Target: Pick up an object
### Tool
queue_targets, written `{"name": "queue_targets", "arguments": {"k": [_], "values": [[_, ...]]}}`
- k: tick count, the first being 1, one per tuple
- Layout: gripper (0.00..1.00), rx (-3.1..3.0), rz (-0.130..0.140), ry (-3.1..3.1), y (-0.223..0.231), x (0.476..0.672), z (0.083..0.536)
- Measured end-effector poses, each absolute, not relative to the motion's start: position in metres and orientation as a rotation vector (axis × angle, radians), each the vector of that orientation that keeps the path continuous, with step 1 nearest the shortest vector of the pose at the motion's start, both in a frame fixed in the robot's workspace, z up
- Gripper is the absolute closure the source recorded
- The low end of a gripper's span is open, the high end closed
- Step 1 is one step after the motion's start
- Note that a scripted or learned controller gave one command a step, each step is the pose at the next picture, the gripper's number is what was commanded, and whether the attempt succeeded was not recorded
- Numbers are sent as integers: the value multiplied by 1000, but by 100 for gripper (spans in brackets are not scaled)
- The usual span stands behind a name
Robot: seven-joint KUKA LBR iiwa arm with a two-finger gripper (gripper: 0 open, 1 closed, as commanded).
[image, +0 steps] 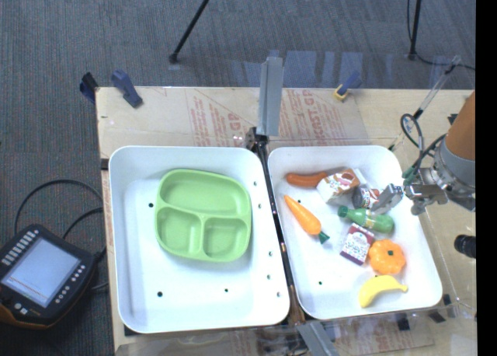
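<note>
While near jaws (386, 197), green bottle (366, 219).

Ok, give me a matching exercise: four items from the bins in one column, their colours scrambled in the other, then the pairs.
Items:
1. divided plate
2. carrot
3. banana
4. bottle

Colours:
A. yellow
B. dark green with a red label
C. light green
D. orange with a green top

Pairs: 1-C, 2-D, 3-A, 4-B
</note>
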State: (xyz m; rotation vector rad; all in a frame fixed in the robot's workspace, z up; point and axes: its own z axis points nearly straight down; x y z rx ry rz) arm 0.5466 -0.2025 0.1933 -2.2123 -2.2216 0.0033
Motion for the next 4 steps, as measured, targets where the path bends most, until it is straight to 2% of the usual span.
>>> {"name": "queue_targets", "arguments": {"k": [1, 2, 3, 4], "values": [[0, -2181, 2, -2258, -214, 587, 243], [0, -2212, 3, -2228, -212, 610, 436], [0, -2302, 4, -2134, -207, 580, 436], [0, -2301, 4, -2135, -207, 580, 435]]}}
